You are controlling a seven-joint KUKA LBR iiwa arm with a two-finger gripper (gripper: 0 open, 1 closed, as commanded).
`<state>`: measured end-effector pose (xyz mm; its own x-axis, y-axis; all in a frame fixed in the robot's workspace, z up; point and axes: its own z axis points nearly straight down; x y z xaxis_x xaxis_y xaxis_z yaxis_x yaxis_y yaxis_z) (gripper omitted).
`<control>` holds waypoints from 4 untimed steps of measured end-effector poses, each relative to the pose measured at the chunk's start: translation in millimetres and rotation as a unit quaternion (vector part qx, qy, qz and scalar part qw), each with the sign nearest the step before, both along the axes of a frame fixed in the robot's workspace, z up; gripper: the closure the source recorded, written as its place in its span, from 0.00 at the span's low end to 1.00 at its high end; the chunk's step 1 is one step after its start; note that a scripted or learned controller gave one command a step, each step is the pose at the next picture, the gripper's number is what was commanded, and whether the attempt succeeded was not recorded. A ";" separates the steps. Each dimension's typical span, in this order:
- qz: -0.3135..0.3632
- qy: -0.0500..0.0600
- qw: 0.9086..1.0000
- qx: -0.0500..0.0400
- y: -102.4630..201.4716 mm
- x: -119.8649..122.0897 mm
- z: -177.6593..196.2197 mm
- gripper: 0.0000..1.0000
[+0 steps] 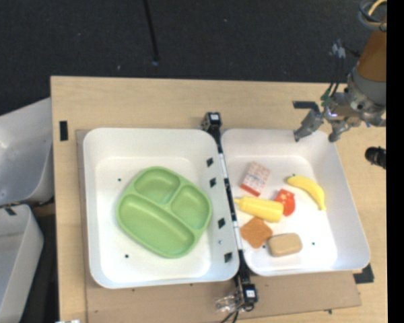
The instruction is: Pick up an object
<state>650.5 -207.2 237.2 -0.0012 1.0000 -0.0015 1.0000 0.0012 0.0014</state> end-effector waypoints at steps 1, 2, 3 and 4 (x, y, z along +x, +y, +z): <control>-0.001 0.002 1.000 0.000 -7.6 -8.4 -54.6 0.00; 0.001 0.001 1.000 0.000 -12.1 1.3 -107.2 0.00; 0.001 0.001 1.000 0.000 -12.9 1.5 -137.0 0.00; 0.002 -0.002 1.000 -0.002 -14.1 2.9 -123.2 1.00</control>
